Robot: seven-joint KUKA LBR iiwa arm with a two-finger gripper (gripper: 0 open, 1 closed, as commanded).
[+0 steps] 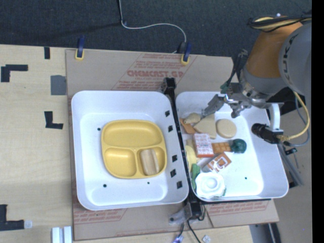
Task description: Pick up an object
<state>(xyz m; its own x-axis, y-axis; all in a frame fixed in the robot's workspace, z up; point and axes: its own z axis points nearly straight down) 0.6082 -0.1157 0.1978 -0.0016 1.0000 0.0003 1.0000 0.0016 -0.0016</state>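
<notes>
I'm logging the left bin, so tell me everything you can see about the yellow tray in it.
The yellow tray looks like smooth plastic, a rounded rectangle lying flat in the middle of the left bin. Ridges split it into one long upper compartment and two smaller lower ones. A tan bread-like piece lies in the lower right compartment.

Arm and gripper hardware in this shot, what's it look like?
Grey rounded KUKA arm with a broad orange band above the wrist. Metallic grey two-finger gripper with slim dark fingers. A yellow cable loops beside a black cylindrical fitting.
</notes>
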